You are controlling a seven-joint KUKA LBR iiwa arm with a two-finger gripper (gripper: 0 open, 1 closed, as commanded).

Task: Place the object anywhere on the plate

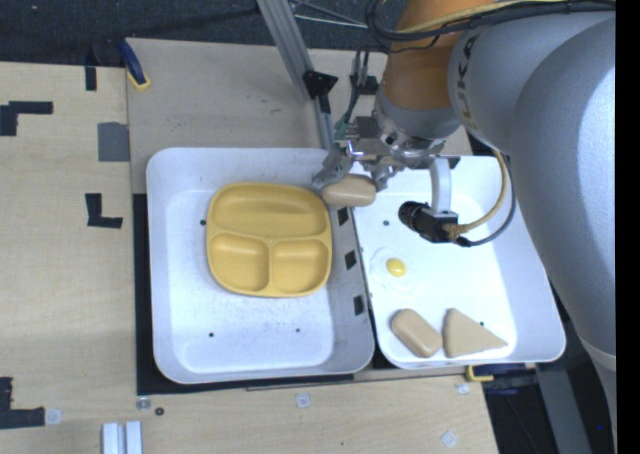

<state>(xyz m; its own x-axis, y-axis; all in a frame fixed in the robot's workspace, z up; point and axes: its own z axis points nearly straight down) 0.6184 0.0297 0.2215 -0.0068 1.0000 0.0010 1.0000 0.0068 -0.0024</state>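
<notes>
Though the pincer [352,174] is clamped on a tan lump [349,192], it hangs at the plate's [268,239] upper right corner; the plate lies down-left.

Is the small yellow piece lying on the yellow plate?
No. The small yellow piece lies on the right bin floor, apart from the plate.

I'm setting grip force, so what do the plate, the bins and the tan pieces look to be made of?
Plate: probably moulded plastic, matte yellow, with rounded, soft-edged compartments.
Bins: likely plastic, smooth white with a slight sheen; the left one shows dark specks and scuffs.
Tan pieces, one at the gripper and two in the right bin: matte beige, rounded, perhaps foam or soft plastic; the view leaves it open.
</notes>
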